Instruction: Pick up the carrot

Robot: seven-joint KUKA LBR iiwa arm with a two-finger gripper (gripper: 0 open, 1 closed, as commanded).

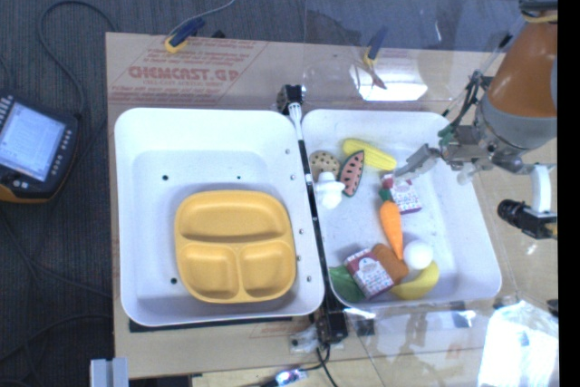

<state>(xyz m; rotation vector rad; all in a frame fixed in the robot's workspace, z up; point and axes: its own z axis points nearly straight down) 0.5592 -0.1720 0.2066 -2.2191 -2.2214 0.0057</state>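
One yellow tray (236,256) sits alone in the left bin (145,140) - it looks kept apart from the toy food. Right of the tray, in the right bin (467,236), lies one carrot (391,227), leafy end up - its middle is bare, so easy to grab. Farther right, one hand (421,160) hangs up above the carrot, fingers spread and holding nothing.

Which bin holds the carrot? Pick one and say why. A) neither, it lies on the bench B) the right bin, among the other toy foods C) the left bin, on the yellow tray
B: the carrot lies in the right bin just above the white egg, while the yellow tray sits in the left bin.
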